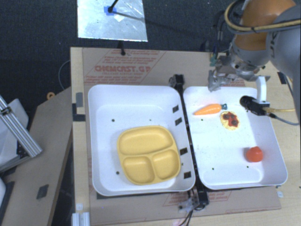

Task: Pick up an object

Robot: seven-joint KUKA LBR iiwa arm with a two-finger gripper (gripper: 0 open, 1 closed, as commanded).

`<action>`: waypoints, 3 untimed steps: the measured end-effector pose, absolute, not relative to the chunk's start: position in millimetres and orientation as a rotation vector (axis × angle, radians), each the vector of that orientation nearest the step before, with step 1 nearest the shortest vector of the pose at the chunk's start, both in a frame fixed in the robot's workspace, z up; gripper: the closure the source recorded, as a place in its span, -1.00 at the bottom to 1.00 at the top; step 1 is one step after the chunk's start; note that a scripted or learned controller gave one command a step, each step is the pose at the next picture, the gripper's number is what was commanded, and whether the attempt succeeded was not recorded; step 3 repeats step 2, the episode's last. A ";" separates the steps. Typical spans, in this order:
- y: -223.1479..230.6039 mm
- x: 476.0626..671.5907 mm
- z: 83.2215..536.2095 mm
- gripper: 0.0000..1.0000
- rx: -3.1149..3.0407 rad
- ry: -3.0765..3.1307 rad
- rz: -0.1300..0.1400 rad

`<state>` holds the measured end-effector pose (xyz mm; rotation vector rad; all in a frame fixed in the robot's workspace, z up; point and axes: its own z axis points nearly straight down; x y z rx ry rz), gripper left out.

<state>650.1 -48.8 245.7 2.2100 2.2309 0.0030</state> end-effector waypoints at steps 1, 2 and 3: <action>5.6 649.9 251.2 1.00 2.209 2.233 0.005; 60.0 648.6 237.8 1.00 2.210 2.233 0.003; 60.0 648.6 237.8 1.00 2.210 2.233 0.003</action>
